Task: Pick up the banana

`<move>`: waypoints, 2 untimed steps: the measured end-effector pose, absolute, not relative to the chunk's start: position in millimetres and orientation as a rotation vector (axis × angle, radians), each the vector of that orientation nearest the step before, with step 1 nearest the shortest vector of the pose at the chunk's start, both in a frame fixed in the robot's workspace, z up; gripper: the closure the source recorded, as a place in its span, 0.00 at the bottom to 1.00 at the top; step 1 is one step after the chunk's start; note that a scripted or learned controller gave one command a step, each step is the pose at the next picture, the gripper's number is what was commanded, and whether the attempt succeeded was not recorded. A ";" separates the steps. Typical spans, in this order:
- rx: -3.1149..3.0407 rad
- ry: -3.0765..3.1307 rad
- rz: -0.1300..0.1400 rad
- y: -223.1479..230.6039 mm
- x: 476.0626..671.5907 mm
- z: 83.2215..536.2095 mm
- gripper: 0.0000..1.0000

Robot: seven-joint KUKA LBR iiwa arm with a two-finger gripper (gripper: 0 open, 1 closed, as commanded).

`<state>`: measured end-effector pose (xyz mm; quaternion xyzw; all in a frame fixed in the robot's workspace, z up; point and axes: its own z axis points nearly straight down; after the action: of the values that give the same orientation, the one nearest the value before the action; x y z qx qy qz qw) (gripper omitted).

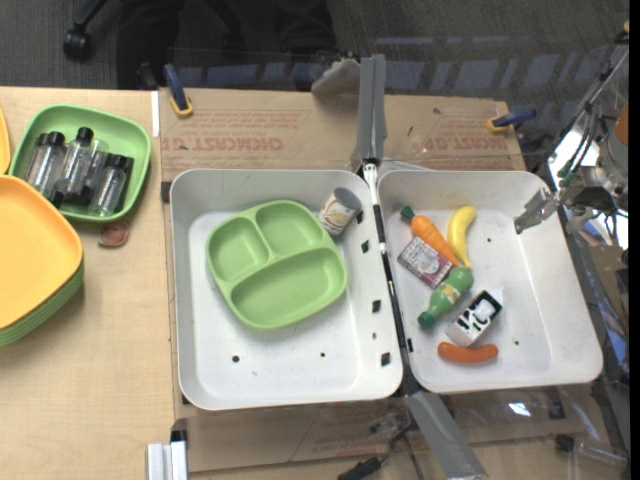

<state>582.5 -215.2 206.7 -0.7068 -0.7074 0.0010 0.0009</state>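
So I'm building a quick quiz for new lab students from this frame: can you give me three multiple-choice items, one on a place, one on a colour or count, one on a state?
1. Where does the banana lie?
A. right bin
B. left bin
C. on the orange plates

2. What colour is the divided plate?
A. white
B. green
C. red

3. How does the gripper stand to the banana?
A. clamped on it
B. lifting it
C. apart from it, near the right bin's far edge

Answers:
1 A, it lies beside the carrot there.
2 B, light green in the left bin.
3 C, bare white floor separates them.
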 end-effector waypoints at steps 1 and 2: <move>-2.442 -1.977 0.004 -219.2 650.7 220.6 0.00; -2.200 -2.240 0.004 -103.1 631.0 102.1 0.00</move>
<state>631.0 -103.1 102.1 -0.7007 -0.7134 0.0012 0.0011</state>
